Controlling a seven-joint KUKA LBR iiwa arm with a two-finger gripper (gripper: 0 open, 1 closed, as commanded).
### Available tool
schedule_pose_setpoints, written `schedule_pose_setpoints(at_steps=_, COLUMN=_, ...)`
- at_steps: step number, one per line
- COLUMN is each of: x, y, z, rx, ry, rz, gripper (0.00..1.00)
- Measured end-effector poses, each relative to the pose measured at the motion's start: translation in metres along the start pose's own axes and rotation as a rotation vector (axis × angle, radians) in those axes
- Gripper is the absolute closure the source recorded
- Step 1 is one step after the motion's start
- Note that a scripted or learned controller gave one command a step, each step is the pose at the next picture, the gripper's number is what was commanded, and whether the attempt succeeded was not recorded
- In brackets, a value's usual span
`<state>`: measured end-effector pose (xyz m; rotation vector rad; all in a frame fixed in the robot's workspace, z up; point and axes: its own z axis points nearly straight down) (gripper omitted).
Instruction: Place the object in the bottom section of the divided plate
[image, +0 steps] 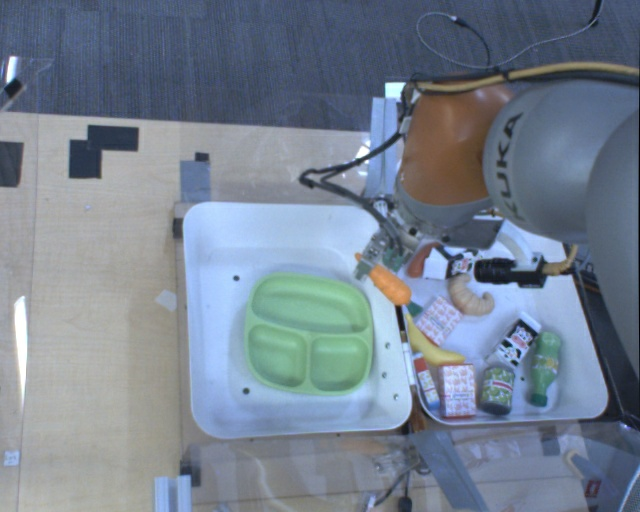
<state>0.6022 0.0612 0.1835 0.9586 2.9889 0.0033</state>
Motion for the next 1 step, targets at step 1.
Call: schedule_pose_setpoints(at_steps=1, x=-0.0003, y=-0.0002, z=-0.0002, rx=0.000, ry=0.000, rz=0.001, gripper=0.00)
